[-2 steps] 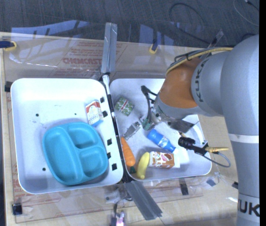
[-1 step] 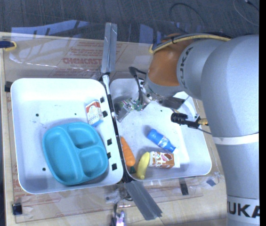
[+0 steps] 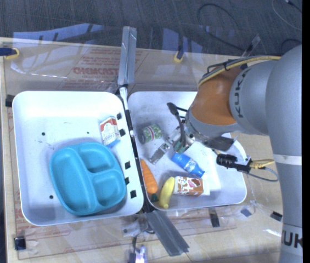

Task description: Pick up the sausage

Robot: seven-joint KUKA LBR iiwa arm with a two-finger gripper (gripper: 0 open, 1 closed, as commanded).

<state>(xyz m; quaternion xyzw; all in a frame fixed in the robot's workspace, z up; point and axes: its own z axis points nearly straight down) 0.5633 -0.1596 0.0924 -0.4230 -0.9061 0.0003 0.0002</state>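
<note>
Camera view, inspected remotely. On the tabletop (image 3: 50,73) stand two shallow white bins. The left white bin (image 3: 31,114) holds a light-blue compartment plate (image 3: 87,177) and a small red-and-white carton (image 3: 109,130) by the dividing wall. The right white bin (image 3: 229,197) holds the rest of the clutter. I take the orange-red, elongated plastic piece lying along that bin's left wall to be the sausage (image 3: 148,177). It runs lengthwise beside the wall, its near end touching or just beside a yellow toy banana (image 3: 167,192). A red-and-brown printed carton (image 3: 189,186), a blue plastic bottle (image 3: 187,164) and a small green tin (image 3: 151,132) lie close by. The hand (image 3: 168,147) hangs low over the bin's middle, between the tin and the bottle and apart from the sausage. I cannot tell whether it is spread or pressed together, and I see nothing held in it. In my judgement the sausage is light, stiff and smooth, so it is liable to roll or slip. I would take hold across its middle, at right angles to its length. The wall crowds one flank and the banana the near end. The open room is on the flank toward the bin's middle and at the far end. I judge the approach tight, with a risk of striking the wall.
</note>
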